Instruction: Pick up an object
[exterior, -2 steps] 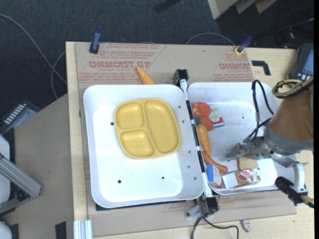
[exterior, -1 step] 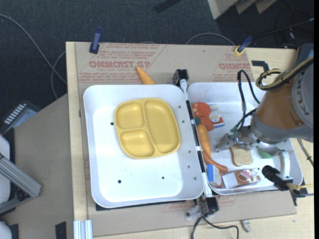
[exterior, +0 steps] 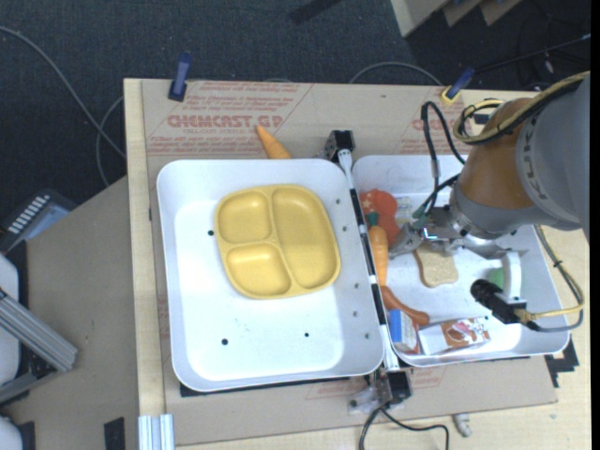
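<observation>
Here, two white bins sit side by side on a brown board. The left bin (exterior: 187, 326) holds a yellow plate (exterior: 277, 240) with three sections. The plate lies a little toward the far side of that bin.

The right bin (exterior: 539, 340) holds small toy foods. A carrot (exterior: 377, 251) lies along its left wall, and a red and green piece (exterior: 378, 206) sits just beyond the carrot, on the far side. A slice of bread (exterior: 437, 269) lies near the middle of this bin. Nearer to us, at the left corner, there is a small box with blue and red on it (exterior: 441, 334), and an orange curved piece (exterior: 405, 306) lies just beside it.

The big grey arm (exterior: 544, 162) comes in from the right and hangs over the right bin. The gripper (exterior: 429, 233) is low, just on the far side of the bread, very close to it. I cannot tell how its tips are set, and nothing can be seen held.

Another orange carrot-like toy (exterior: 273, 144) lies on the board, just past the far edge of the left bin.
</observation>
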Robot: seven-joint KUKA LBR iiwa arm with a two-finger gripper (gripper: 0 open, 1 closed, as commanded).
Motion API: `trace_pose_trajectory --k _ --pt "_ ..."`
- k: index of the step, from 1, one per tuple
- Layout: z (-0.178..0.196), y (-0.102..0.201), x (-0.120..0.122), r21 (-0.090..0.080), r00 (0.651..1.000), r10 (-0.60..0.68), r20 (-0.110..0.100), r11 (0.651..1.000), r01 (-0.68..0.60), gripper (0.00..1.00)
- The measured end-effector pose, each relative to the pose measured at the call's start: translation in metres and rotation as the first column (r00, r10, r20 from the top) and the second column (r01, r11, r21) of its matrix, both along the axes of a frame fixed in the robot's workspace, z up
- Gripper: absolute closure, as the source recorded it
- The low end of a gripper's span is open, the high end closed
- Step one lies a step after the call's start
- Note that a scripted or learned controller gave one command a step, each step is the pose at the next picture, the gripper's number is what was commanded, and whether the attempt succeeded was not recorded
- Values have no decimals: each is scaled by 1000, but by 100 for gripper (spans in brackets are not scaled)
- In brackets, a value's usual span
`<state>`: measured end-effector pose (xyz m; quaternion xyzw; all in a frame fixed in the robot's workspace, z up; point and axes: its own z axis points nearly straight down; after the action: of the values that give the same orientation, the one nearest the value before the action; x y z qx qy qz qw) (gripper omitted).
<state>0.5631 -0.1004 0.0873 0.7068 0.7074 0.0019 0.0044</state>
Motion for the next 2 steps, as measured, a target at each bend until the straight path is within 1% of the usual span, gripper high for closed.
trace_pose_trajectory --k 1,2 --pt "11 -1 1 -2 1000 0 3 1000 0 100" --pt "11 -1 1 -2 1000 0 3 1000 0 0"
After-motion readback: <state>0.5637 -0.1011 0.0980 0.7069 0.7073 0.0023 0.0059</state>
